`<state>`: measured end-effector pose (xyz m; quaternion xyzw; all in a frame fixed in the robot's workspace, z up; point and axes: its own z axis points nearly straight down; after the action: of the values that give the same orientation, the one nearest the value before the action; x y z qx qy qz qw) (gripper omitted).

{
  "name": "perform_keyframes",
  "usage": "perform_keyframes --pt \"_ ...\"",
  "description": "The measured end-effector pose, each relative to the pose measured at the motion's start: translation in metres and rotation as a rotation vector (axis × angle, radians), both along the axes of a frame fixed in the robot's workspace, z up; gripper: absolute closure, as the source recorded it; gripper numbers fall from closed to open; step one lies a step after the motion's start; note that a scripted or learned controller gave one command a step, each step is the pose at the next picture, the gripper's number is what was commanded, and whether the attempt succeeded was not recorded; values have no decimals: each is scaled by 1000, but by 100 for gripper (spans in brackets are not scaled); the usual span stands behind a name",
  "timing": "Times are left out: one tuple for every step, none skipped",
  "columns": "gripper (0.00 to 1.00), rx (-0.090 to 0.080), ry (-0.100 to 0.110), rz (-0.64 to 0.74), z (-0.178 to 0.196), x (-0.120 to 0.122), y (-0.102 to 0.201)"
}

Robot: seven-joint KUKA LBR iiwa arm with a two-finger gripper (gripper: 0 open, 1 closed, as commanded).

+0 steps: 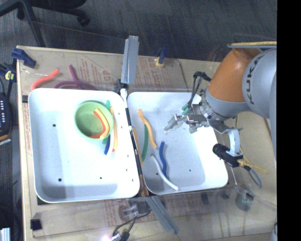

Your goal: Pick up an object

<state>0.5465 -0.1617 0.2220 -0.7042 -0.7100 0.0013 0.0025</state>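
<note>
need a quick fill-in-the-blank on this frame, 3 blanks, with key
1. The green plastic bowl sits in the ____ white bin.
2. The blue curved strip lies in the ____ white bin.
3. The gripper hangs over the ____ bin.

Missing words: left; right; right

We looked down on a pale wooden tabletop with faint red lettering printed across it. Behind it lay dark grey carpet, and at the top left stood what we took for the black legs of an office chair, though the view was dim there. A blue clamp gripped the tabletop's left corner. Light fell evenly from above.
</note>
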Motion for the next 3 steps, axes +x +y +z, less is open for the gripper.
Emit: perform_keyframes --pt "0 -6 -13 82 -127 12 32" --pt "100 -8 -11 87 -117 12 31" --pt "100 -1 -5 164 -44 50 37"
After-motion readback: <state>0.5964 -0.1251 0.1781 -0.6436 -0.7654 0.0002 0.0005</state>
